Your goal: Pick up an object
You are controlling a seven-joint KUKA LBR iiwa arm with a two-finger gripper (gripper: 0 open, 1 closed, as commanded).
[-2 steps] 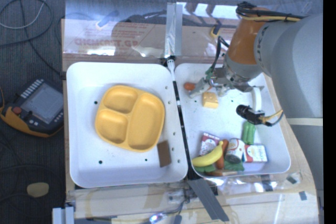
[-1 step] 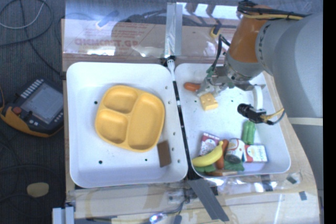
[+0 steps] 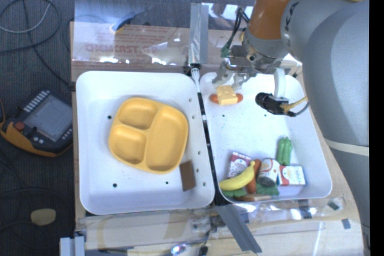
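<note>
My gripper (image 3: 231, 80) hangs over the far left corner of the right bin (image 3: 312, 129), fingers apart and pointing down. Right below its tips lies a small yellow block on an orange piece (image 3: 227, 96), resting on the bin floor; nothing sits between the fingers. At the near edge of the same bin a cluster holds a banana (image 3: 237, 180), a green vegetable (image 3: 283, 150), two small red-and-white cartons (image 3: 239, 163) (image 3: 292, 175) and a few red and green bits.
The left bin (image 3: 96, 189) holds a yellow divided plate (image 3: 148, 133) and a brown block (image 3: 187, 175) by the divider. A black fitting with a cable (image 3: 270, 102) hangs right of the gripper. The grey arm (image 3: 336, 39) covers the right side.
</note>
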